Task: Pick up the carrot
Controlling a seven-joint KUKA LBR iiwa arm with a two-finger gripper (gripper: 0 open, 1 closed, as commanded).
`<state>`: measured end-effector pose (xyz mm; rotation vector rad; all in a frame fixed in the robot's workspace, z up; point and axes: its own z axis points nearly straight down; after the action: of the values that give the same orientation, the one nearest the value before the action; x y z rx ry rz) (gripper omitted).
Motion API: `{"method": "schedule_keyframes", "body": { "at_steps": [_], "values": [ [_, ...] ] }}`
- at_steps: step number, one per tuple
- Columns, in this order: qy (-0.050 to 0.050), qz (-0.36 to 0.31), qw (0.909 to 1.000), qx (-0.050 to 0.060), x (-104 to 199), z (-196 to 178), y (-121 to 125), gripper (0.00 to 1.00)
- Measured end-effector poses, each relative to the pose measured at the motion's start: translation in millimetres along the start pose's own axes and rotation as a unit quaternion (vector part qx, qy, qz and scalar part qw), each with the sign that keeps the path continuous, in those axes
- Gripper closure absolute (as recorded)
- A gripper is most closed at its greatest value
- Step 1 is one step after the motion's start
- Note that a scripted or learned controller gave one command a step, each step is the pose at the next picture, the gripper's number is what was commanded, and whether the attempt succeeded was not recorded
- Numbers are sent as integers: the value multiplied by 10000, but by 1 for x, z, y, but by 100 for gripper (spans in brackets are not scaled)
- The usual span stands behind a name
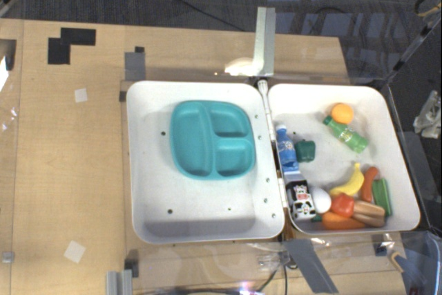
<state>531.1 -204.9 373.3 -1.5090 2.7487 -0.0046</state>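
Carrot (341, 221) lies at the right bin's (387, 114) near edge, pressed among a red pepper (342, 204), a hot dog (368, 212) and a white egg (322, 202), with a banana (349, 182) just behind. A teal plate (211, 139) sits in the left bin (148, 169). Gripper state: cannot tell. Labels are too small to read.

No words or numbers can be read anywhere. The blue bottle (286, 148) in the right bin (387, 114) has a white label w/ marks on it — too small and blurry to make out. The little black-and-white box (300, 199) next to it has some print too, but it's just blobs, no letters you can tell. The black squares (69, 43) stuck on the bench (62, 169) are plain shapes — no writing on them.
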Motion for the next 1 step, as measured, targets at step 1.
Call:
{"method": "schedule_keyframes", "body": {
  "at_steps": [1],
  "values": [
    [-13, -1352, 9908, 23, -52, -41, -79, 100]
  ]
}}
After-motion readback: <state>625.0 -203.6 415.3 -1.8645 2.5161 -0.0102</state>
